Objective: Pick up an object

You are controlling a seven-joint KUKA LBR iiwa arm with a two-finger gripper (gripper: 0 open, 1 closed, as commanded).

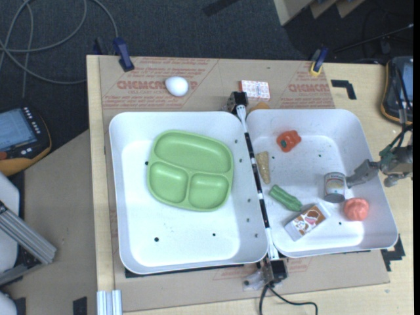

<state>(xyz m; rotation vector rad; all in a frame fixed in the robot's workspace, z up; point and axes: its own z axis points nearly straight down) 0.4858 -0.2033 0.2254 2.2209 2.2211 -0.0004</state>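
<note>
Nearest my camera sat the front rim of the left bin [190,264], and from there I read the bench left to right. A green divided plate [190,170] lay in that bin, well apart from everything else. Behind the bins, on the cardboard, rested a white egg-shaped ball [176,85] and a small checked packet [255,89].

Across the centre join, the right bin [308,118] held the candidates: a tan stick-like piece [264,167] against the divider, a green pod-shaped toy [285,197] lying aslant, a small printed box [305,221], an orange-red toy [288,140] toward the back, a silver can [335,186] and a pink-red lump [357,209].

At the far right, the gripper [362,172] reached in over the bin's rim. I could not tell from my feed whether its fingers were spread or pressed together, and I saw nothing between them.

By my judgement, the silver can was the likeliest target. It stood upright just beside the pincer's tip, to its left and slightly toward the camera, with the pink-red lump near on the camera side. No pick had yet been made, as I read it.
</note>
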